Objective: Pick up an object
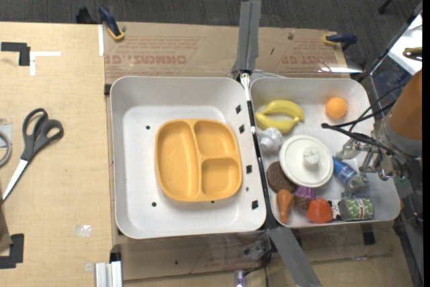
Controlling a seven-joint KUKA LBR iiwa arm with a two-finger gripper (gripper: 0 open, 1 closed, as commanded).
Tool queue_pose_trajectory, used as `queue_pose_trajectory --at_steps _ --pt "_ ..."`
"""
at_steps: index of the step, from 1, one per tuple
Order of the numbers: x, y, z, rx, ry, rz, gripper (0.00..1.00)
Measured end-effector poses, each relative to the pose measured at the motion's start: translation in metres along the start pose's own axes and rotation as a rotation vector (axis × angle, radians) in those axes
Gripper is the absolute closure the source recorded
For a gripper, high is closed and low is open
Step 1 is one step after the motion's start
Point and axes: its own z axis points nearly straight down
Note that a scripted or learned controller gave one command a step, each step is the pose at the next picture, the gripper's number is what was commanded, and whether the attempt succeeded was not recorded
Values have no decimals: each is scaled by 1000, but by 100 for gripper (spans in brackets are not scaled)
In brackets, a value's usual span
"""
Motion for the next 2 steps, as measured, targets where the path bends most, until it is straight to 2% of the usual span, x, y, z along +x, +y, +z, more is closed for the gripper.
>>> queue_pose_trajectory --at_steps 1,2 --pt "-134 53 -1 -1 -3 104 0" --pt "-136 54 -13 1 -10 101 100"
